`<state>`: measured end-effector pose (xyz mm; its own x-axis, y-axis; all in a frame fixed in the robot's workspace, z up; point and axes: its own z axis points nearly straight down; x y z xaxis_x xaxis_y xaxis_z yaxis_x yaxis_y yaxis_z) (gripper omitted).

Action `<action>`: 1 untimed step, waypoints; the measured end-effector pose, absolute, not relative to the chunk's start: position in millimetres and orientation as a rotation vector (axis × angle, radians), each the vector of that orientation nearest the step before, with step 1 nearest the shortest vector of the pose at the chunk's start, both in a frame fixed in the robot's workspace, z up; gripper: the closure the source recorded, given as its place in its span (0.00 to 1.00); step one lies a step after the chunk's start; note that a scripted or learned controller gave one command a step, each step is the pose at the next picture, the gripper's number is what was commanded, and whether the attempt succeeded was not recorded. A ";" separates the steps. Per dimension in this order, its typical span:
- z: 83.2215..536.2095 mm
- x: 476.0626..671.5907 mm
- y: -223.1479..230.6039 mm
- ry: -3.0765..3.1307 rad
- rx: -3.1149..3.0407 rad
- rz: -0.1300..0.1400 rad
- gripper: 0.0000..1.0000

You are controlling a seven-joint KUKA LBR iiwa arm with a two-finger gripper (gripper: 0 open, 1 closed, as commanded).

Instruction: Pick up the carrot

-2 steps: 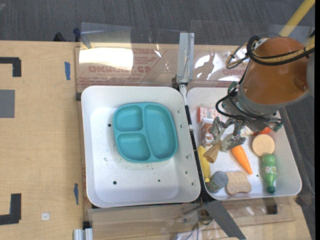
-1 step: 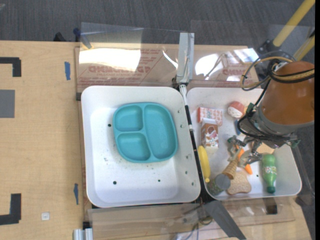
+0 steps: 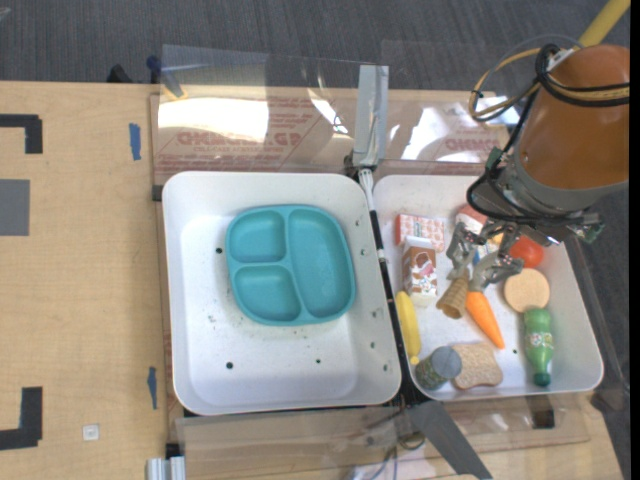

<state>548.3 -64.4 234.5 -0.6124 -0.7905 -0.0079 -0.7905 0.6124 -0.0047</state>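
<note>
The carrot (image 3: pixel 484 318) is lying in the right bin (image 3: pixel 590 368), its thick end pointing up toward the gripper (image 3: pixel 478 260) and its tip pointing down and to the right. It is resting on the bin floor, not lifted. Just to its left a tan cone-shaped piece (image 3: pixel 455 297) is leaning, and to its right a round beige disc (image 3: pixel 527 290) is sitting beside it. A green bottle (image 3: pixel 538 343) is lying below the disc, near the bin's right wall. Below the carrot a slice of brown bread (image 3: pixel 480 365) and a grey tin (image 3: pixel 437 368) are sitting side by side, and a yellow corn cob (image 3: pixel 408 325) is lying along the left wall. Two small printed boxes (image 3: pixel 421 230) are sitting further up, on the left half of the bin.

The gripper is hanging just above the carrot's thick end, with something red (image 3: pixel 528 253) showing beside it. Its fingers (image 3: pixel 463 251) seem to be slightly spread, though the metal parts are blurring together and I cannot tell for certain; nothing is visibly pinched between them. The arm (image 3: pixel 572 118) is reaching in from the right.

In the left bin (image 3: pixel 190 268) a teal divided plate (image 3: pixel 291 264) is sitting near the middle. Both bins are resting on the desk (image 3: pixel 75 268).
</note>
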 end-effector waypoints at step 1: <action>211.7 506.7 -85.6 2.579 -1.797 0.008 1.00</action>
<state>506.7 -85.6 211.7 -0.3464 -0.9381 -0.0021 -0.9381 0.3464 0.0050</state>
